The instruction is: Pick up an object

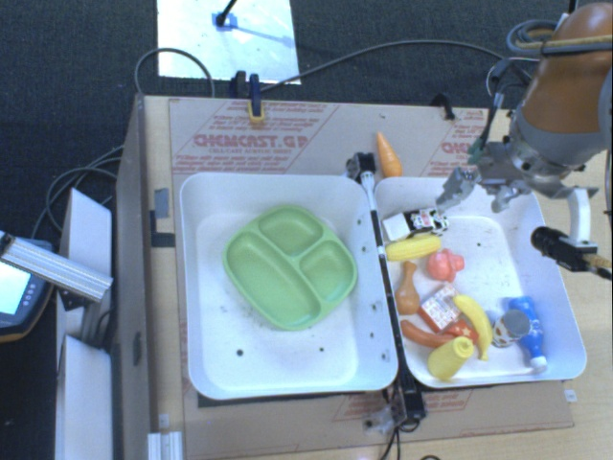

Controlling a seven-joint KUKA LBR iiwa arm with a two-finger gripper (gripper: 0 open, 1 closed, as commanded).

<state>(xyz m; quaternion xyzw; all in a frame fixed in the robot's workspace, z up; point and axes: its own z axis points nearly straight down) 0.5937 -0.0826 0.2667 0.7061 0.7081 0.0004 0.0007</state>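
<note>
The claw [458, 190] hangs over the far edge of the right bin [565, 348]; whether it is spread or pressed together cannot be told. Nothing shows between its tips. Just beside it, inside the bin, lies a small white toy car [419, 222], with a yellow corn cob [412, 248] touching the car's near side. The green plate [290, 266] sits in the left bin [220, 372].

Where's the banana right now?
The banana lies in the right-hand bin, toward its front, between the blue bottle and a small red-and-white packet, just above a yellow bottle.
</note>
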